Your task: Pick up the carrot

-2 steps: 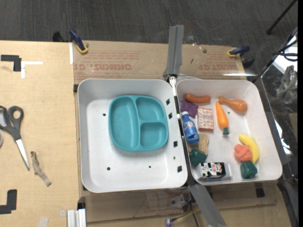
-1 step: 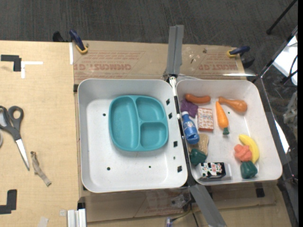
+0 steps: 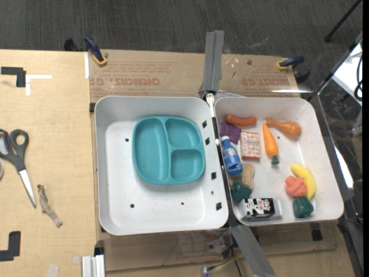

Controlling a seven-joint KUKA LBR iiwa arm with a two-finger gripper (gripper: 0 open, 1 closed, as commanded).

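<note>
Camera view: carrot lies in right bin

I see the small orange plastic carrot with a green tip point(image 3: 270, 142) lying in the right shallow white bin point(image 3: 326, 154), between a pink patterned card box point(image 3: 250, 145) and a smooth orange drumstick-shaped toy point(image 3: 283, 126). Bare bin floor lies on the carrot's right. A glossy yellow banana point(image 3: 307, 179) sits below it. The left white bin point(image 3: 115, 206) bears a teal three-part moulded plate point(image 3: 169, 149). I cannot tell the gripper's state.
</note>
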